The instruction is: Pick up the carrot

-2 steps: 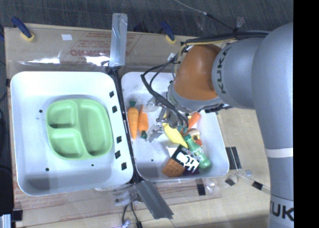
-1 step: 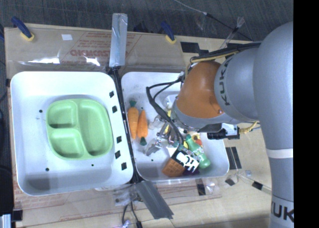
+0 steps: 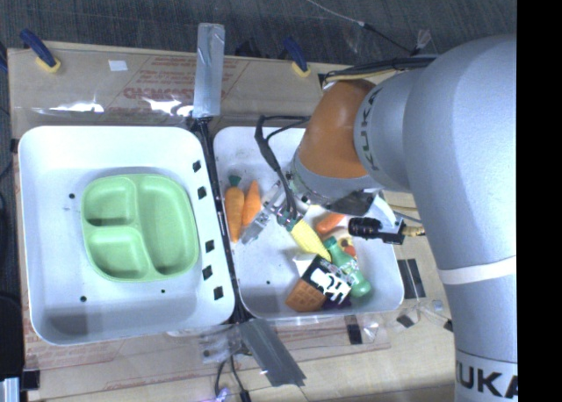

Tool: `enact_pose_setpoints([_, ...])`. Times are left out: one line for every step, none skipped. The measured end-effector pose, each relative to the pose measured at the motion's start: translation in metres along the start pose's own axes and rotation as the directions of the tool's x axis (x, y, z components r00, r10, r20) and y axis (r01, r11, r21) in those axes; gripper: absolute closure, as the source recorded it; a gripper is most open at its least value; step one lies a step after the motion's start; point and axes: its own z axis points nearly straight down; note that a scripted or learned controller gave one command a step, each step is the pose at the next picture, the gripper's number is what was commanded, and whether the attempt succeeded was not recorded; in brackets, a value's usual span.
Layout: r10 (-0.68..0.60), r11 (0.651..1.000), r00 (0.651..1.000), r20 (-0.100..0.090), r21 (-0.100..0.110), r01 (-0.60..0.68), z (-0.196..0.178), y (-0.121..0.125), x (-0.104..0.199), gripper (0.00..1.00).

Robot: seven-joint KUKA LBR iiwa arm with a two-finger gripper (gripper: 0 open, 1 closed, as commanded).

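Carrot (image 3: pixel 243 209) is lying lengthwise against the left wall of the right bin (image 3: pixel 263 308), beside the divider. Gripper (image 3: pixel 263 223) is hanging just right of the carrot, not holding it; can't tell its opening. Yellow piece (image 3: pixel 309 239) and other toys are crowding further right of the carrot, so approach room looks tight.

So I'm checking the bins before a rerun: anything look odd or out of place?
Nothing stands out. Two carrots lie side by side by the right bin's left wall, other toys are piled together, and the green tray sits flat.
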Motion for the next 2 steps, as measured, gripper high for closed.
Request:
enact_pose_setpoints([-0.011, 1.0, 1.0, 0.001, 0.003, 0.011, -0.01, 0.001, 0.0, 1.0])
enact_pose_setpoints([0.48, 0.877, 0.877, -0.002, 0.0, -0.48, -0.101, 0.05, 0.059, 1.0])
